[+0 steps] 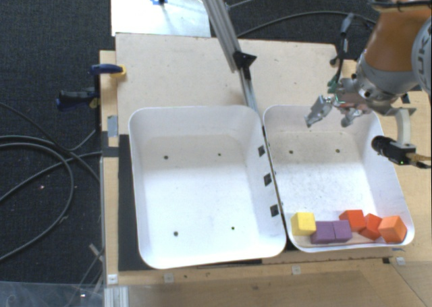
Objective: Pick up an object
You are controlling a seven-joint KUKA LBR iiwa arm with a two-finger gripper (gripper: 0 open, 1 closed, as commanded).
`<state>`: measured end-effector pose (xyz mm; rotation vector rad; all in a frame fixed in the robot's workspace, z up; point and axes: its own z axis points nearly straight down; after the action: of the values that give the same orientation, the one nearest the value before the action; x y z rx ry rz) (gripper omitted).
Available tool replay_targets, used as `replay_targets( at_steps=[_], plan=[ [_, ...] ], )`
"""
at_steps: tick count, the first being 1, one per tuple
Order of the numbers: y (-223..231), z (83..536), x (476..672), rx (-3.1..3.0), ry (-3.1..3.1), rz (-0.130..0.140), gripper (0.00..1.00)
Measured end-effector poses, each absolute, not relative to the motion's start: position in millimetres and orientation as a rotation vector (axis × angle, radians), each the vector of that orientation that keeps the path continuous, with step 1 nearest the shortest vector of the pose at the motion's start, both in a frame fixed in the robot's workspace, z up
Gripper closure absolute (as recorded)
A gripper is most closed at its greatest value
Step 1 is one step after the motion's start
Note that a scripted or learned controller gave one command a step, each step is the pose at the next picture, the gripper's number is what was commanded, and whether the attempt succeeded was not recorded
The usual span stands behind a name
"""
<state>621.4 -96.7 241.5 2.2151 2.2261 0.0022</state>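
Along the near wall of the right bin (388,184) sits a row of small blocks, closest to the camera: a yellow block (303,223) at the left end, a purple block (331,231) touching it on the right, then a red-orange block (353,218), a second red-orange block (370,226) partly tucked behind its neighbours, and an orange block (393,229) at the right end, near the bin's near right corner. All five lie flat on the bin floor, packed together (the middle ones overlap in this view, so exact contact between them is hard to judge). Farther back, the gripper (333,115) hangs over the far edge of the same bin, well apart from the blocks, with its two metal fingers spread and nothing between them. Above it the arm's orange band (398,19) and grey wrist come in from the right. To the left, the left bin (145,184) shows a bare white floor with a few dark dots. Both bins rest on a pale wooden bench (175,69), and a slanted metal bar (219,12) crosses above the seam between them.
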Motion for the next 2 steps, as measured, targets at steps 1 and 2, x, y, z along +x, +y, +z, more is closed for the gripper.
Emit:
replay_targets(
  at_steps=[1, 2],
  plan=[
    [-123.7, 87.1, 573.1, 2.225, 2.222, -0.004, 0.0],
    [-92.8, 92.3, 664.4, 2.206, 2.226, 0.01, 0.0]
  ],
)
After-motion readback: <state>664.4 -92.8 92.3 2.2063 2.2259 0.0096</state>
